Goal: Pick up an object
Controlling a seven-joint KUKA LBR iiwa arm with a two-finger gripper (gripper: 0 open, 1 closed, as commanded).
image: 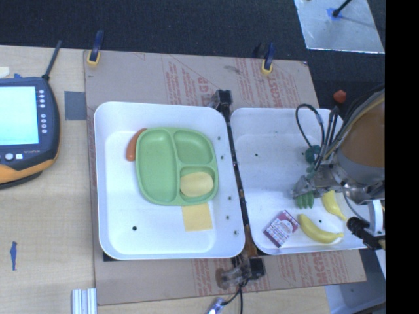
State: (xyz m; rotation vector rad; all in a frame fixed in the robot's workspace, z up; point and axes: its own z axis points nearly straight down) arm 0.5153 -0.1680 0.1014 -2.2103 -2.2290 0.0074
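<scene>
Divided plate (175, 165) in left bin (111, 234) (bananas (319, 230) in right bin (262, 129))

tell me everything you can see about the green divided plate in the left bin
The green plate is pale green, plastic-looking, with rounded corners and three compartments. It lies flat, right way up, in the upper middle of the left bin. A pale yellow round piece sits in its lower right compartment. An orange item pokes out along its left edge, and a yellow square lies against its lower edge.
</scene>
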